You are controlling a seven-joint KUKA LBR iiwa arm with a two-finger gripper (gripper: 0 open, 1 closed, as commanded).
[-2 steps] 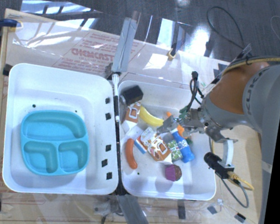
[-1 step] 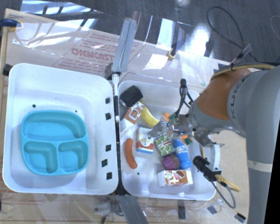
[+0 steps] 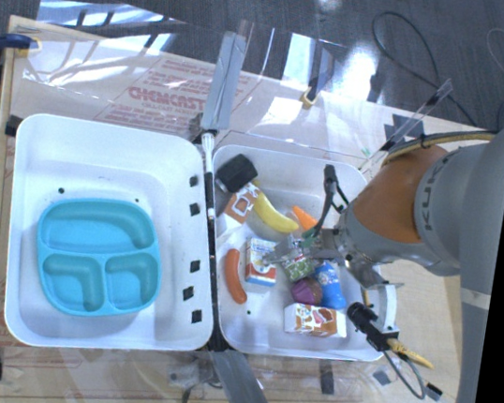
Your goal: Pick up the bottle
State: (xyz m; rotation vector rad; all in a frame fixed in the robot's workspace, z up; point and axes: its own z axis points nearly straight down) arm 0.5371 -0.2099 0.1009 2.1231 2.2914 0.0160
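The bottle point(image 3: 330, 286), blue and lying tilted, sits in the right bin point(image 3: 261, 338) among crowded toy food: a purple item point(image 3: 306, 292) touches its left side and a small carton point(image 3: 314, 320) lies just below. The end effector point(image 3: 313, 250) hangs just above and left of it; whether it is apart or together I cannot tell. A good grasp likely needs it shifted right, straddling the bottle's narrow width, clear of the neighbours.

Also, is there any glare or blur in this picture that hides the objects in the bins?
In the camera view, strong glare lies on the clear sheet behind the bins, not on the objects; the blue tray is sharp; the items by the bottle are small, crowded and slightly soft.
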